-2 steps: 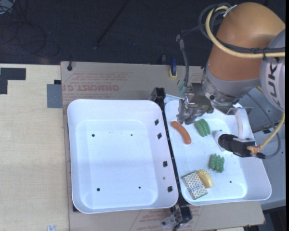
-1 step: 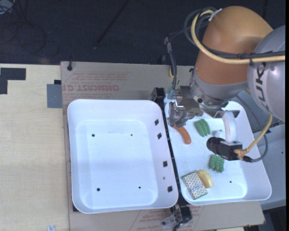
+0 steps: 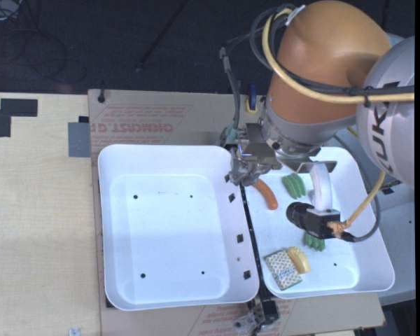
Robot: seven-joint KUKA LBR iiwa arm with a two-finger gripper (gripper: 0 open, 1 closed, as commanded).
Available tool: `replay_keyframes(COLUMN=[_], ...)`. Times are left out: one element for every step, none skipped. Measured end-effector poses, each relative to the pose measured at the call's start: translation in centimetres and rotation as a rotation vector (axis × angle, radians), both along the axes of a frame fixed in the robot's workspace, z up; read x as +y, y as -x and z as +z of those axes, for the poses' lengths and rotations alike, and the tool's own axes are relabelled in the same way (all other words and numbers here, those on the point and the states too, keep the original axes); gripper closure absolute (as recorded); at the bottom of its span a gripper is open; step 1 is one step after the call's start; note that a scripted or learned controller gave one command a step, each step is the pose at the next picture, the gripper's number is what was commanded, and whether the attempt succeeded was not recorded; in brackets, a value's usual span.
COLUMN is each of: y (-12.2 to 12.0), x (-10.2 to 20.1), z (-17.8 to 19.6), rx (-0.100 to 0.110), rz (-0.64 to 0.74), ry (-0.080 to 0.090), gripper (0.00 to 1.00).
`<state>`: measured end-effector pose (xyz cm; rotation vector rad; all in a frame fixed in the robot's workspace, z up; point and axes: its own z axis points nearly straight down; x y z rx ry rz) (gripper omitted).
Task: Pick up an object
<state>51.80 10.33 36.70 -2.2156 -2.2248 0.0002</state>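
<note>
The gripper (image 3: 246, 168) is seen low at the far left of the right bin (image 3: 367, 275); whether it is open cannot be told. An orange carrot (image 3: 267, 194) lies just beside it. It is judged light, smooth, best pinched mid-length.

Worktop (image 3: 35, 208): two bins side by side. Right bin (image 3: 367, 275): carrot (image 3: 267, 194) rearmost, packet (image 3: 283, 269) at front. Left bin (image 3: 119, 166) beside it.

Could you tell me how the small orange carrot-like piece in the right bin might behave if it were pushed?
The orange piece looks long and rounded, so it would probably roll or pivot. It looks small, likely light. It lies close to the bin wall, so it may jam there.
</note>
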Motion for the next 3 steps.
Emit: replay_keyframes(y=[4.5, 3.9, 4.3], x=[-2.7, 4.3, 0.4], z=[-1.6, 1.7, -2.5], rx=[0.006, -0.001, 0.006], rz=[-0.005, 0.003, -0.007], ry=[0.002, 0.000, 0.004], gripper=[1.00, 1.00, 1.00])
